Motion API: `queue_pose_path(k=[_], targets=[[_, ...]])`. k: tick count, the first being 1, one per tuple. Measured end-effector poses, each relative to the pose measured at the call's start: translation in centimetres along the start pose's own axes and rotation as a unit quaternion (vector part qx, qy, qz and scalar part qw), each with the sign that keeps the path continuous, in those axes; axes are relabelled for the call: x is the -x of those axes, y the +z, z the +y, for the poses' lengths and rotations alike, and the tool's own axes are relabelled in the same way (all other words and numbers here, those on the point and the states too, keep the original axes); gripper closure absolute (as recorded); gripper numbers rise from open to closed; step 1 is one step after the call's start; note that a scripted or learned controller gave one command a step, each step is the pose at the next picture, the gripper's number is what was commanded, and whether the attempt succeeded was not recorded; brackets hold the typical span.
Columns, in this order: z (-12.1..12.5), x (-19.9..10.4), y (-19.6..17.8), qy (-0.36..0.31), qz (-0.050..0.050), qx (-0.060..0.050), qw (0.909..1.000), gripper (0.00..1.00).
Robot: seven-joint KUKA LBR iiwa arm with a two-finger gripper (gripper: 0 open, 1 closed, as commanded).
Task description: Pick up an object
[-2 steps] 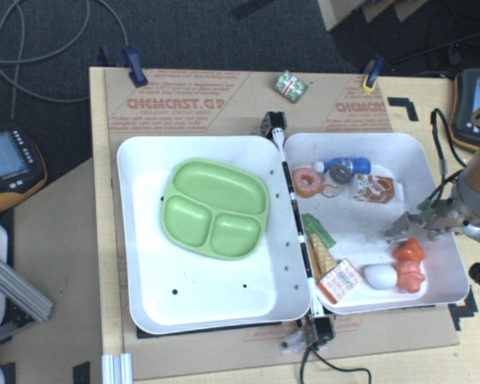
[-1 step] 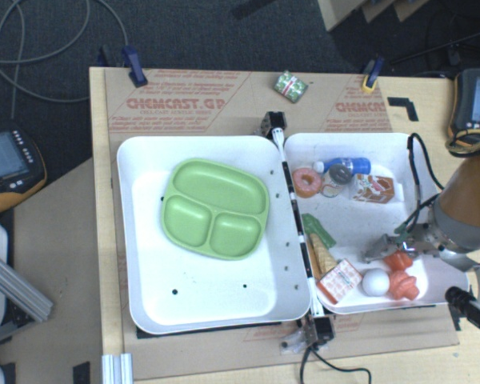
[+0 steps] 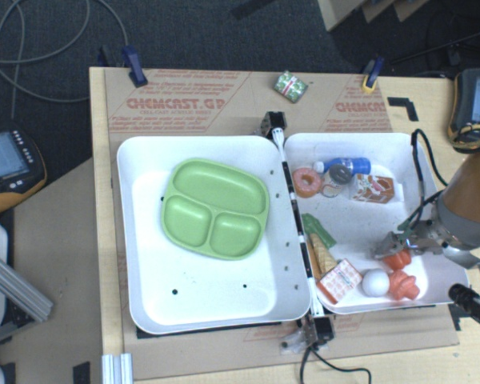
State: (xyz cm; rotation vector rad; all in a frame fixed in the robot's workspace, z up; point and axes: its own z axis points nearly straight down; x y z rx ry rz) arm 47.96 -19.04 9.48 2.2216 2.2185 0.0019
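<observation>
The left bin (image 3: 136,214) holds a green divided plate (image 3: 214,208); the right bin (image 3: 360,144) holds a donut (image 3: 307,182), a bottle (image 3: 346,167) and a white ball (image 3: 375,282). Whether the gripper (image 3: 402,246) is grasping anything, I cannot tell.

A green three-compartment plate (image 3: 214,209) is lying flat in the left white bin (image 3: 144,294), taking up its upper middle. Two blue clamps are gripping the far edge of the brown board (image 3: 184,102), one at the left (image 3: 133,65) and one at the right (image 3: 373,74). A small green-and-white wrapped packet (image 3: 290,86) is sitting on that board between them, outside both bins. Grey cables (image 3: 48,30) are looping across the dark floor at upper left. A handheld screen with an orange rim (image 3: 8,162) is resting off the bench's left side, and a silver rail (image 3: 16,286) is slanting below it.
</observation>
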Motion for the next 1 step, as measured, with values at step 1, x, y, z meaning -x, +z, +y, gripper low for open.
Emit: queue_pose_path(k=[1], targets=[[4.44,-8.64,-10.47,-0.002,0.001,0.0,1.0,1.0]])
